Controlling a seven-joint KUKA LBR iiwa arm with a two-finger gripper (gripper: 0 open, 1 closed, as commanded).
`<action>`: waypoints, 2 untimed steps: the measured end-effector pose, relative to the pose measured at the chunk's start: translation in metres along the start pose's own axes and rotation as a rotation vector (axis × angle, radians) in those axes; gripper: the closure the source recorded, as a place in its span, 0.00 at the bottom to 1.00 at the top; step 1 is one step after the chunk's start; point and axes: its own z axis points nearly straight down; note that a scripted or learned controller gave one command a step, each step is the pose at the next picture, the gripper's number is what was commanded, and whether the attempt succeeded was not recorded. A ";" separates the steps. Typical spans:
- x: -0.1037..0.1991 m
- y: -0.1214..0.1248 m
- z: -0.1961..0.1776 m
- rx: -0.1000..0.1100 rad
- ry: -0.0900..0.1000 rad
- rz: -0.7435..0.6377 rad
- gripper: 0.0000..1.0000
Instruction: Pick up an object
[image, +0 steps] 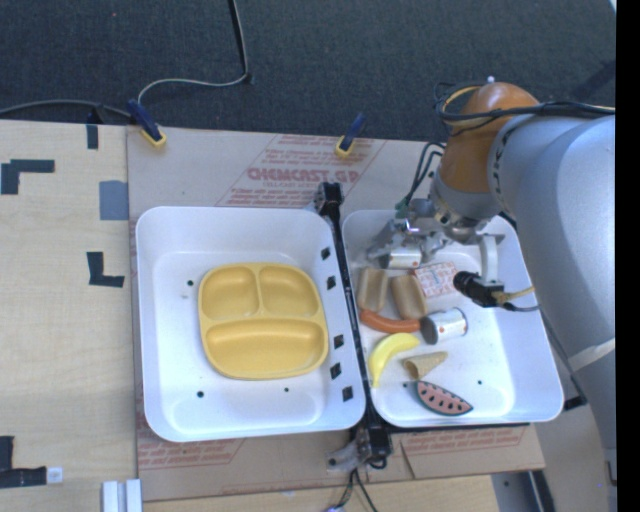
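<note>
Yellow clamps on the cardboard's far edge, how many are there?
2. One yellow clamp grips the far left corner of the cardboard sheet, with a cable running to it; the other yellow clamp sits further right, above the gap between the bins.

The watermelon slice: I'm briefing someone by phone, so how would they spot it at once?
Look in the right bin, the one the arm reaches into. Go to its near edge, below the banana and the small cone. The watermelon slice is the flat wedge with a dark rind and seeded red-pink face.
</note>
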 end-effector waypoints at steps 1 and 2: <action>0.001 0.000 -0.009 0.001 0.001 -0.001 1.00; 0.033 -0.043 -0.112 -0.001 0.001 -0.001 1.00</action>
